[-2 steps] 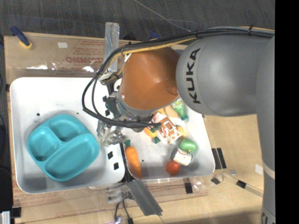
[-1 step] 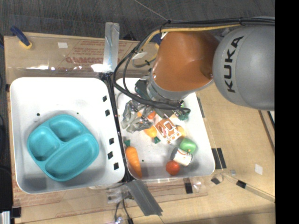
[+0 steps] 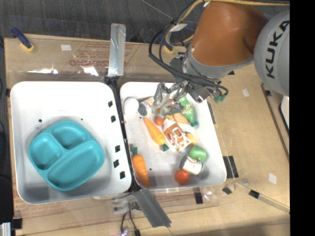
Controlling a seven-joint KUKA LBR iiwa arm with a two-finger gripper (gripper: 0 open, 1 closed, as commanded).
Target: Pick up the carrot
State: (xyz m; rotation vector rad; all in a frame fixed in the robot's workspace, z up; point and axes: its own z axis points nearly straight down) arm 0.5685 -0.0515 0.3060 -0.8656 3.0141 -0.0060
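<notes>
An orange carrot [image 3: 140, 167] with a green top lies along the right bin's [image 3: 216, 146] left wall, near its front corner. A second long orange piece [image 3: 154, 131], also carrot-like, lies slanted in the middle of that bin. My gripper [image 3: 166, 98] hangs over the bin's back part, above a cluster of toy food just behind the slanted orange piece. Its fingers look open with nothing between them. The carrot at the front corner is well clear of the gripper.
The right bin also holds a white round item [image 3: 131, 105], a green-and-white piece [image 3: 187, 109], an orange-and-white carton [image 3: 176, 134], a green piece [image 3: 198, 154] and a red tomato [image 3: 182, 177]. A teal divided plate [image 3: 66, 154] sits in the left bin [image 3: 29, 97].
</notes>
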